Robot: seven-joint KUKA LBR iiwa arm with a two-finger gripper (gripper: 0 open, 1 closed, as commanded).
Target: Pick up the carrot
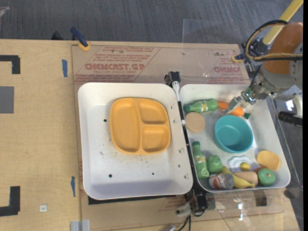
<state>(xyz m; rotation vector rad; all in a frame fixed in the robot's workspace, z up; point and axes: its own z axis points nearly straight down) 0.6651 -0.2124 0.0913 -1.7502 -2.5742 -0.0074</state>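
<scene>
Toy can (222, 181) at right bin's (281, 146) front edge; gripper (239, 105) over carrot (236, 111), finger state can't tell.

Left bin (91, 143): one orange divided plate (140, 125), three compartments, lying flat near the centre. Right bin (279, 143): a teal bowl (233, 134) upright in the middle; a green bottle (202, 106) on its side along the far wall; a tan round disc (195, 122) just below that bottle. Near wall of the right bin: a second green bottle (198, 159), a green pepper (214, 163), a small can (221, 181), a fried egg (240, 164), a banana (244, 178), a green apple (266, 177), a yellow lemon (268, 160).
</scene>
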